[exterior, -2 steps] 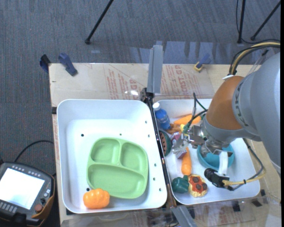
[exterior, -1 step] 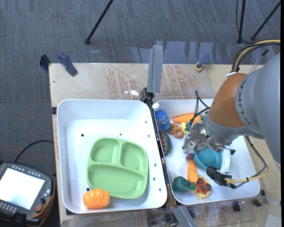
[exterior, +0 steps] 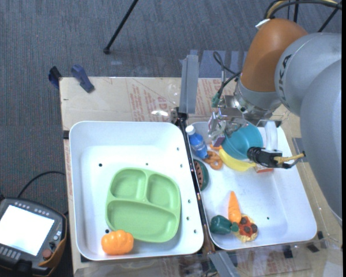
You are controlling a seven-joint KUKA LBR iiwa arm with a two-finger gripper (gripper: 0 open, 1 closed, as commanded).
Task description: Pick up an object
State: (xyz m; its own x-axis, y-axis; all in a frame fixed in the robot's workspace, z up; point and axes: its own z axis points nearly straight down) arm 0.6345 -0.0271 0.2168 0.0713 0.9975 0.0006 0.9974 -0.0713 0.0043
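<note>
green tray (exterior: 143, 205), orange pumpkin (exterior: 117, 242), white bins (exterior: 86, 154)

your arm (exterior: 311, 91) reaches in from the right, grey casing filling the upper right corner, the orange band (exterior: 271, 53) bulging just above the wrist. the wrist tips down and to the left, with the gripper (exterior: 219, 126) low over the back of the right-hand side.

Open floor right of carrot (exterior: 234, 206); bottle (exterior: 197, 142) crowds rim.
</note>
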